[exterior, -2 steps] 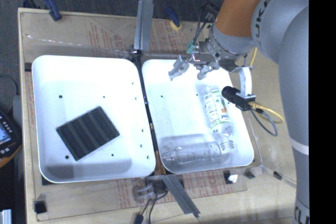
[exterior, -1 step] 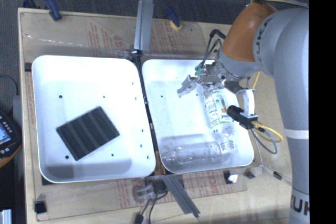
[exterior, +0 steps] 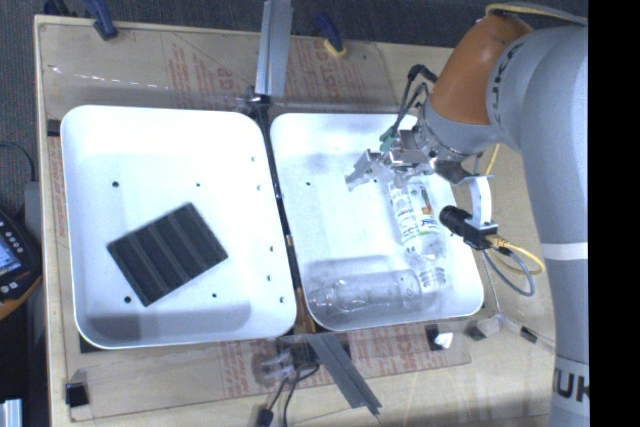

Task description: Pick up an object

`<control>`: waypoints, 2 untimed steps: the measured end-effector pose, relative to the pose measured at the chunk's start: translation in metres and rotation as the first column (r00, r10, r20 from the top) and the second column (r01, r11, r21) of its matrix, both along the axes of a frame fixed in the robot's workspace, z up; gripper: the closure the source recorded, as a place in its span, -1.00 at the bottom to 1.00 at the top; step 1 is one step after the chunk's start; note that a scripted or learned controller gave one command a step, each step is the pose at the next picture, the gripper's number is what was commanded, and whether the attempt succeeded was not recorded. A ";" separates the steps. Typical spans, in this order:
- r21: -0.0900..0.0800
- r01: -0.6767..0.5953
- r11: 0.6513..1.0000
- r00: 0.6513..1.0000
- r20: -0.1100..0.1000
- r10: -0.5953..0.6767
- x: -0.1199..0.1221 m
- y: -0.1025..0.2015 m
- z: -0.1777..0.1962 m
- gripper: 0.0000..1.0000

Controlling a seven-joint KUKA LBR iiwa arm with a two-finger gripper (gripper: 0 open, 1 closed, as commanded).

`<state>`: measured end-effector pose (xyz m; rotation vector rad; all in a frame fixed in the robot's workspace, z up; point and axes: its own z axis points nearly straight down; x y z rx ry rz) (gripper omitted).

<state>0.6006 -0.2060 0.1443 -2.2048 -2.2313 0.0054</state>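
The 2 bins (exterior: 160, 130) look like smooth white plastic. The bottles (exterior: 365, 293) are clear, glossy plastic. The ribbed slab (exterior: 167, 253) is matt black.

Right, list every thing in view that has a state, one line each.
Left bin: holds the black slab.
Black slab: lying flat, at an angle to the bin walls.
Right bin: holds both bottles.
Labelled bottle: on its side along the right wall, below the gripper.
Clear bottle: on its side along the near wall.
Gripper: over the right bin; grip unclear.
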 end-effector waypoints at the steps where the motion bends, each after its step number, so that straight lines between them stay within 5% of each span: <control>1: -0.001 -0.001 1.000 1.000 0.002 0.001 -0.026 -0.003 0.000 -1.00; 2: -0.001 0.000 1.000 1.000 0.002 0.000 -0.026 -0.003 0.000 -1.00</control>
